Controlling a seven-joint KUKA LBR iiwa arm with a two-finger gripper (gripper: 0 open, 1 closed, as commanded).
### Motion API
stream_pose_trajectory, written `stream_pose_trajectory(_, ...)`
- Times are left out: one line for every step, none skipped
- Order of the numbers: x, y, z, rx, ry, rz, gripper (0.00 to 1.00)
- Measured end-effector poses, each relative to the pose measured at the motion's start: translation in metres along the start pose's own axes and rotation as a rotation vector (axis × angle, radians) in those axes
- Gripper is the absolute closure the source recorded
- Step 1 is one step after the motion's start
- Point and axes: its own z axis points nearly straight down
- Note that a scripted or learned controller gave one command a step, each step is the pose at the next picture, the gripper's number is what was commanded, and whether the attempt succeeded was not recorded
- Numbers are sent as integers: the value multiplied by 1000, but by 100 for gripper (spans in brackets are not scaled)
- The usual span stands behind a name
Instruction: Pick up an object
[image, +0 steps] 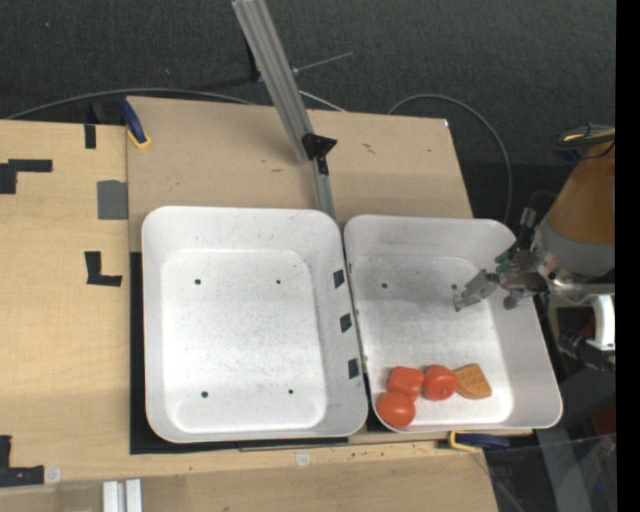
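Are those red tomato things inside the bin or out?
Inside. The three red pieces and an orange wedge lie on the right bin's floor.

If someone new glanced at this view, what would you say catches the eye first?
Probably the cluster of red tomatoes with an orange cracker-like piece beside them, in the near corner of the right bin. Next, the claw reaching in over that bin's far right side, apart from the cluster.

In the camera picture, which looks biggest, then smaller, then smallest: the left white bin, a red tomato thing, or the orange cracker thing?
1. Left white bin, by far the biggest.
2. and 3. The red round piece and the orange piece look about the same size, so I won't rank them.
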Motion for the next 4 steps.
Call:
stream_pose_trajectory(-2,0,44,1,0,0,0)
stream_pose_trajectory(-1,0,73,-4,-2,-1,0)
stream_pose_trajectory(-1,1,62,-5,-1,-1,100)
stream_pose_trajectory(2,4,-1,-10,-2,-1,100)
